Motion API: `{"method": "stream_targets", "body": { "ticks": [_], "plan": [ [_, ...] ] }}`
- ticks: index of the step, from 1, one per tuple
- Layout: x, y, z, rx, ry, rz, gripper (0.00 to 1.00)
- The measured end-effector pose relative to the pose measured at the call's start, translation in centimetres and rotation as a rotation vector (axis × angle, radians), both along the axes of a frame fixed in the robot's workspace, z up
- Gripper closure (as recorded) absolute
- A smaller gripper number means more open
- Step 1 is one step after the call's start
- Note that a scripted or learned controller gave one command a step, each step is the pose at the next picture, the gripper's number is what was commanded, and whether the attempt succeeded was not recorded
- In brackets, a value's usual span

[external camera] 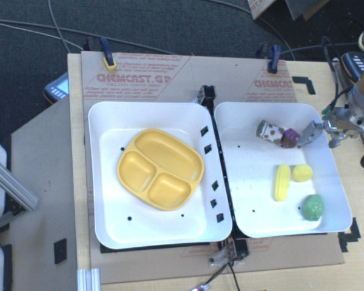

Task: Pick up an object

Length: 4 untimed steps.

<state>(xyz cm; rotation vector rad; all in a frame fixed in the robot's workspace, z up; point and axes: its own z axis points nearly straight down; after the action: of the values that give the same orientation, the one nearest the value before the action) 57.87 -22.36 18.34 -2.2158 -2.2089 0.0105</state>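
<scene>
- Gripper (310, 133): over right bin (249, 214), beside a purple toy (289, 138); finger state cannot be told.
- Left bin (109, 223): yellow tray (161, 168).
- Right bin: corn (282, 182), green toy (312, 207).

The arm (358, 111) runs off the picture's right edge just past the right bin (337, 180), so most of it is cut away. Its gripper (311, 133), at that bin's far-right rim, is too blurred to read.
</scene>
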Motion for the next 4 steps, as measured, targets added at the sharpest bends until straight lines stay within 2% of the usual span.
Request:
{"method": "stream_targets", "body": {
  "ticks": [1, 2, 3, 4],
  "plan": [
    [0.4, 0.0, 0.8, -0.004, -0.013, 0.003, 0.0],
    [-0.6, 0.1, -5.1, -0.001, -0.006, 0.003, 0.0],
    [-0.4, 0.7, -10.0, 0.008, -0.01, 0.008, 0.0],
    [-0.4, 0.4, -8.7, 0.001, -0.014, 0.008, 1.0]
  ]
}}
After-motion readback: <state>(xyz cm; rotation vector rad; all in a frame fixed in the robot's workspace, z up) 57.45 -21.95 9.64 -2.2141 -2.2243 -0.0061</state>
